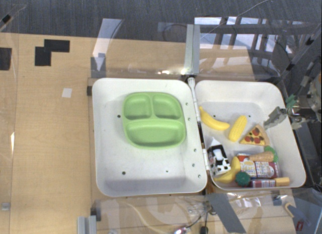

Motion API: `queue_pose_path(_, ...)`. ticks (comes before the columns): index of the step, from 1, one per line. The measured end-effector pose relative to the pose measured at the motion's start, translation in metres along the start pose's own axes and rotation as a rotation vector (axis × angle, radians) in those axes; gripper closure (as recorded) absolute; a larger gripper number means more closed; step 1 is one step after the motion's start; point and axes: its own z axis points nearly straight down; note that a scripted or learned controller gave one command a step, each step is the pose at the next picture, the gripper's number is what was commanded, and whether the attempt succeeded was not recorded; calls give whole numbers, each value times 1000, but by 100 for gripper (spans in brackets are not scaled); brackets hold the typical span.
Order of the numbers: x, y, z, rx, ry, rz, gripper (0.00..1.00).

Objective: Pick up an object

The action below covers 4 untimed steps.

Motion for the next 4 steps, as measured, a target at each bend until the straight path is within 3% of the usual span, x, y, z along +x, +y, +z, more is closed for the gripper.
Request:
queue_pose_path(1,17,52,114,5,1,116,0)
queue_pose_path(2,62,98,178,-10,-1,89,0)
queue_pose_path(3,64,100,165,-17,2,88,100)
queue_pose_path(4,101,147,81,-2,1,178,100)
